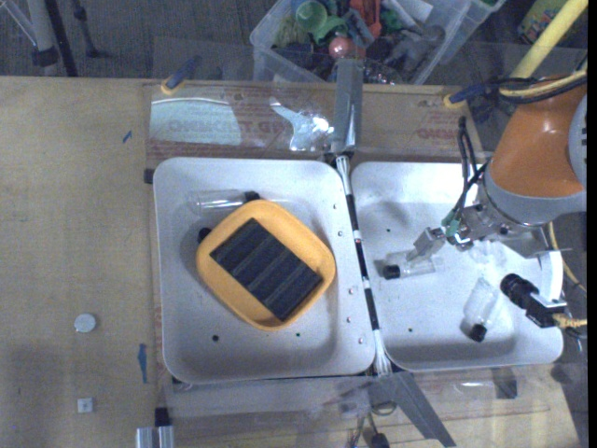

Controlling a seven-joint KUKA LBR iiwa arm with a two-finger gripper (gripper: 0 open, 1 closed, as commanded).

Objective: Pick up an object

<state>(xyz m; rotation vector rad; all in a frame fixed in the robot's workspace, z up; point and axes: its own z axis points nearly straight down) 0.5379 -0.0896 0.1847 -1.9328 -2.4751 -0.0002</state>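
The arm (536, 152), grey w/ an orange band, comes in from the right side and leans over the right bin (410, 339). Its gripper (431, 243) is low, near the middle of that bin. The fingers are hard to see from this angle, so I cannot tell if they are apart or together.

Just below-left of the gripper lies a small clear bottle (408, 262) w/ a black cap, flat on the bin floor. It is very close to the gripper tip, but I cannot tell if they are touching. A second clear bottle (479, 308), also w/ a black cap, lies more to the right, near the lower right corner, apart from the gripper.

In the left bin (173, 278) there is a big yellow object w/ a dark ribbed panel (266, 262), turned at an angle, approx. in the middle. One more clear bottle (222, 199) lies just behind it, near the back wall.

Behind the bins stands a clear box of toys (373, 17).
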